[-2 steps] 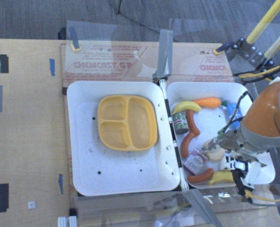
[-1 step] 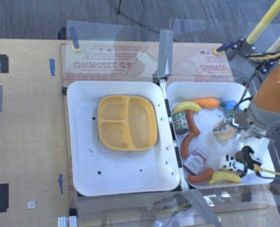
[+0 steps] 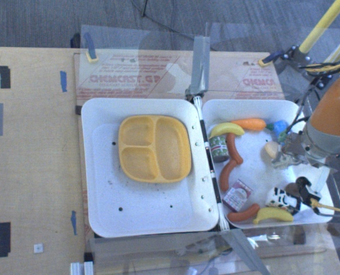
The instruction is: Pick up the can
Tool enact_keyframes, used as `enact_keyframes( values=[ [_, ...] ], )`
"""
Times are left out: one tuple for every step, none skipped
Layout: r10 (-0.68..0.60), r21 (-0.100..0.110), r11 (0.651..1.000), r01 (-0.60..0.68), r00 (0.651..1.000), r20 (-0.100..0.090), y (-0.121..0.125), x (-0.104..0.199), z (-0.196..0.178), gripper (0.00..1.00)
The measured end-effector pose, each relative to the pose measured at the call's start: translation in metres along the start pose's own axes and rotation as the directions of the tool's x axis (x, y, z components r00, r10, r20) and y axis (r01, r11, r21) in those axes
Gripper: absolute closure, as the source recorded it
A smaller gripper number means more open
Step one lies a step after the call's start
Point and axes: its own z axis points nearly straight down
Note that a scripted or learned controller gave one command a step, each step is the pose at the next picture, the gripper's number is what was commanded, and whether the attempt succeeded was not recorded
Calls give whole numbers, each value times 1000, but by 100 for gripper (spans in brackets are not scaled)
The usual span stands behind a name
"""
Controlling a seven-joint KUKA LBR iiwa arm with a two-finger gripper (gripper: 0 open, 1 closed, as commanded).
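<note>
Camera view: looking down at a slant on the table [image 3: 26, 153], which is carrying two shallow white bins side by side.
Left bin [image 3: 101, 211]: holding a yellow divided plate [image 3: 155, 148], lying flat toward the upper middle.
Right bin [image 3: 251, 156]: holding a scatter of small items.
Can [image 3: 219, 148]: sitting at the right bin's left wall, dark with a green label, just below a yellow banana [image 3: 227, 129] and touching the upper end of a red sausage [image 3: 234, 149].
Other contents: an orange carrot [image 3: 249, 124] lying near the top; a blue item [image 3: 279, 126] beside it; a red-and-white packet [image 3: 237, 195] lying lower down; a second banana [image 3: 274, 214] and a black-and-white item [image 3: 282, 198] sitting near the bottom right.
Arm [image 3: 330, 119]: reaching in from the right, its orange band showing over the right bin's far edge.
Pincer [image 3: 283, 157]: hanging over the right side of the right bin, well apart from the can; cannot tell whether it is spread or pressed together.
</note>
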Motion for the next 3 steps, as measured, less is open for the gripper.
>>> enact_keyframes(
  values=[
    [152, 9, 988, -152, 988, -1, 83, 48, -110, 100],
    [146, 8, 989, -146, 989, 0, 83, 51, -120, 100],
    [140, 7, 990, -140, 990, 2, 84, 55, -131, 100]
  ],
)
